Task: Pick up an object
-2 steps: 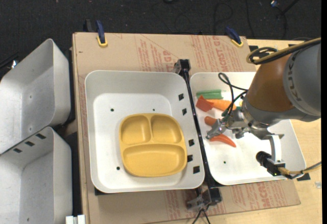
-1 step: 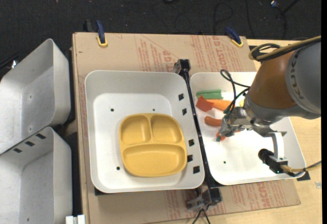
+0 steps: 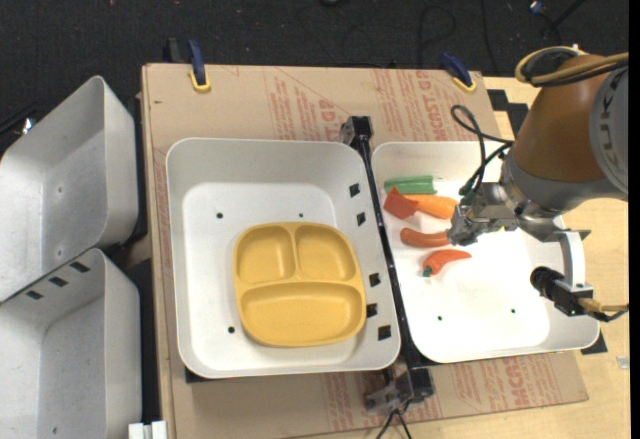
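Orange toy vegetables, four (image 3: 432, 208), plus one green piece (image 3: 410, 184); one yellow tray (image 3: 298, 283).

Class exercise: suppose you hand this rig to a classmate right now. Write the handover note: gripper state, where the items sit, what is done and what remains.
Gripper: low in the right bin, among the toy vegetables; whether it is open or shut cannot be told, and nothing is visibly held.
Items: green piece at the top of the pile, orange carrot below it, red pieces beside, and a red pepper with a green stem nearest the front.
Left bin: holds a yellow divided tray.
Done: arm is over the pile.
Left: grasp one item and lift it.
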`<state>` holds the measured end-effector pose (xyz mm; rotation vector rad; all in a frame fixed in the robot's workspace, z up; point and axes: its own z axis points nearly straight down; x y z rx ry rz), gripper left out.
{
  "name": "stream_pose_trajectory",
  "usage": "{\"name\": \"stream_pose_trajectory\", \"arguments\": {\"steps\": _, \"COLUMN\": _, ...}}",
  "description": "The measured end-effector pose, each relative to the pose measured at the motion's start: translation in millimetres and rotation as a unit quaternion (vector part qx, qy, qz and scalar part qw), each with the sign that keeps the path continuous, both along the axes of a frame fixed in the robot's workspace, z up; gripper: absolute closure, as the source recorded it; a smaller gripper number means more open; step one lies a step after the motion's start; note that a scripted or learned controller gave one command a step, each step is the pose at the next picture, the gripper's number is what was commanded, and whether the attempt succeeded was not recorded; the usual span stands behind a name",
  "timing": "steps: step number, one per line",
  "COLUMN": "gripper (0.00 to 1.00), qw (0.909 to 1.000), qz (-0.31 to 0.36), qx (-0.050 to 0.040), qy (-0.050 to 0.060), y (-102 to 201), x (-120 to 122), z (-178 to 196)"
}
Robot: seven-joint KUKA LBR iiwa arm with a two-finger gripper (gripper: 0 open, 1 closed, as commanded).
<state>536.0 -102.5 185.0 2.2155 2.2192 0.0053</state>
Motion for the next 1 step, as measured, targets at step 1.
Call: {"name": "stream_pose_trajectory", "arguments": {"steps": 1, "gripper": 1.0, "qw": 1.0, "qz": 0.001, "qx": 0.0002, "qy": 0.0, "y": 3.6, "x": 9.2, "z": 59.3}}
